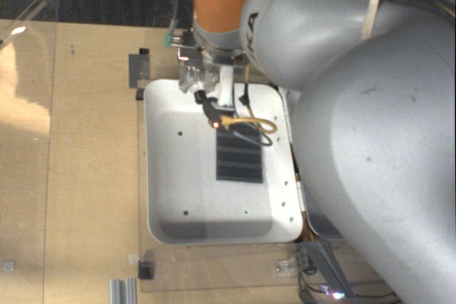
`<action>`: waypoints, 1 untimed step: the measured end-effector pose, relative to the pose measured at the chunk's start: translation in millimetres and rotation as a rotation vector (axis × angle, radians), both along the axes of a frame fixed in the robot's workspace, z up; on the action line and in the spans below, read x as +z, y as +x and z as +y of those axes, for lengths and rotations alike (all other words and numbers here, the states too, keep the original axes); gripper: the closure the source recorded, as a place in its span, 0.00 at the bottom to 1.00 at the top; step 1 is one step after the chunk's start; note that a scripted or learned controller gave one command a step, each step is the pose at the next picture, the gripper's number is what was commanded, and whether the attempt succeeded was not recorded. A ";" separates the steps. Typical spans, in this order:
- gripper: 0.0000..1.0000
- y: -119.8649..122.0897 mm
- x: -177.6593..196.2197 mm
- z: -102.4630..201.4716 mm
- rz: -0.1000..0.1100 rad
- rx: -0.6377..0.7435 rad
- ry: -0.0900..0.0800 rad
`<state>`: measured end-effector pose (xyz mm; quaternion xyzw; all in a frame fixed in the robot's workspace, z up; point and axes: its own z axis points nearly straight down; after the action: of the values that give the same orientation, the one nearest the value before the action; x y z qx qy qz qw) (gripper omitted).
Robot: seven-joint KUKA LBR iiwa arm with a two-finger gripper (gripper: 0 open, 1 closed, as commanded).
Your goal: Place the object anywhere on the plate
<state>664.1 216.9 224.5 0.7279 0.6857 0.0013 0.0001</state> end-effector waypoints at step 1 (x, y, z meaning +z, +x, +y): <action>1.00 1.9 -112.5 19.5 0.010 0.409 0.000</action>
<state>666.0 236.4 112.0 0.5733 0.8193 -0.0024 -0.0036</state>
